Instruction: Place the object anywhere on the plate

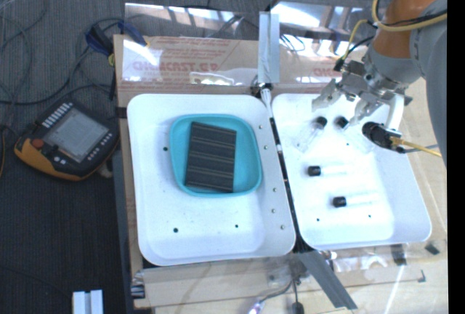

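So the dark ribbed block point(211, 156) was already lying flat on the teal plate point(177, 138), pretty much dead centre, long side running front to back and tilted just a touch. The plate itself sat in the middle of the left white bin point(152, 225).

The arm point(407, 22) came in from the right, orange band up top, and the tool point(341, 110) hung over the back part of the right bin point(403, 211), well apart from the plate. Its fingers point(322, 97) were splayed apart with nothing between them, so it was released.

In the right bin there were a few small clear tubes with black caps: two up near the tool's fingertips point(317, 123), one in the middle point(314, 171) and one further forward point(338, 201). All lay loose on the bin floor, apart from each other.

Off the worktop on the left, a teach pendant point(69, 139) with a grey screen and orange edge sat on the dark carpet, cables trailing around it. A clear plastic sheet with red lettering point(190, 64) stood behind the bins.
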`<state>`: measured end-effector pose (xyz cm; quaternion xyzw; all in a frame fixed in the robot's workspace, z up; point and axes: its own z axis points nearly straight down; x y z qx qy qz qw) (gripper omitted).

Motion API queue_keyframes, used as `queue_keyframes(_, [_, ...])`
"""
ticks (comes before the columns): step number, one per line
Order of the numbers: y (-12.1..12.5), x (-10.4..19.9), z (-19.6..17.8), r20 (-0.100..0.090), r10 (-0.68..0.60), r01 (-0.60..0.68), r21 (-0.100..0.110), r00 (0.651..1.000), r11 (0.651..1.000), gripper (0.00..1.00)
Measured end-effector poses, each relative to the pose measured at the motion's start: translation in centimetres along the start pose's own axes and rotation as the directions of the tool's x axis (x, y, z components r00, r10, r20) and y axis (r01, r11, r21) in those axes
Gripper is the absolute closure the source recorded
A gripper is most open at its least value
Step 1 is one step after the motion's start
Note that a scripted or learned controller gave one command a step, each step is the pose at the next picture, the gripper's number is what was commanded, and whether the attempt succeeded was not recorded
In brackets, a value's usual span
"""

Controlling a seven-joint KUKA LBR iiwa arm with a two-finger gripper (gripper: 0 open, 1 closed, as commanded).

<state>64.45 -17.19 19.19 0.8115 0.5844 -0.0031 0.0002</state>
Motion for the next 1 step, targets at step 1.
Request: queue_keyframes(1, [-4.42,-4.3,-11.43,-0.001,0.159,-0.159,-0.001,0.987,0.987,0.0])
